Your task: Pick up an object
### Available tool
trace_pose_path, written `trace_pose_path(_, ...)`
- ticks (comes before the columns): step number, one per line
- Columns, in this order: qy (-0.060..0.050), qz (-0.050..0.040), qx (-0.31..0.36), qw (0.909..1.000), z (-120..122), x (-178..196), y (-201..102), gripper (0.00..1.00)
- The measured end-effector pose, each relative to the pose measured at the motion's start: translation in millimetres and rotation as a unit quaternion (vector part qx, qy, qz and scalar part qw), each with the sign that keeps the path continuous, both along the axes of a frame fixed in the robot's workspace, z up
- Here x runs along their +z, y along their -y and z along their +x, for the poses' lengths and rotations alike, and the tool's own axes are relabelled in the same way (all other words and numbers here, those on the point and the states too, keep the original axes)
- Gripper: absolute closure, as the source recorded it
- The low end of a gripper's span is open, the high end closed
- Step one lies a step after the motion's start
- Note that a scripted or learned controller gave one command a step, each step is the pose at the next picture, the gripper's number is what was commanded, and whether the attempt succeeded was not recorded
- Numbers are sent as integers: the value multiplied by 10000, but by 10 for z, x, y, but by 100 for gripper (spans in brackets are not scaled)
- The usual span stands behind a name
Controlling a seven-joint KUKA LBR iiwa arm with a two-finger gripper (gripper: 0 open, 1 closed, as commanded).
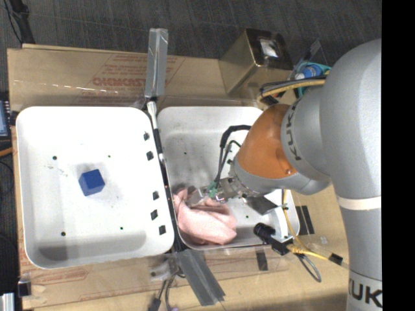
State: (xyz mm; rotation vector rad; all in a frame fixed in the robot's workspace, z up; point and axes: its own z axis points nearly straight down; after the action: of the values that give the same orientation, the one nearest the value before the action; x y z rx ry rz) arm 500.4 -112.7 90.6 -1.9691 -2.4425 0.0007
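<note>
A pink soft cloth-like object lies crumpled in the near left corner of the right bin. My gripper hangs low over the cloth's upper edge, right at its top fold. A small blue cube sits alone in the middle of the left bin. The arm's orange band and grey body cover much of the right bin's right half.
A metal divider with black clips runs between the two bins. A tan box stands behind the right bin. Brown cardboard lies behind the left bin.
</note>
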Motion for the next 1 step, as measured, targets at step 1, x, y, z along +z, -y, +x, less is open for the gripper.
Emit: trace_pose_path(1,-27,17,26,10000,8,77,-8,100)
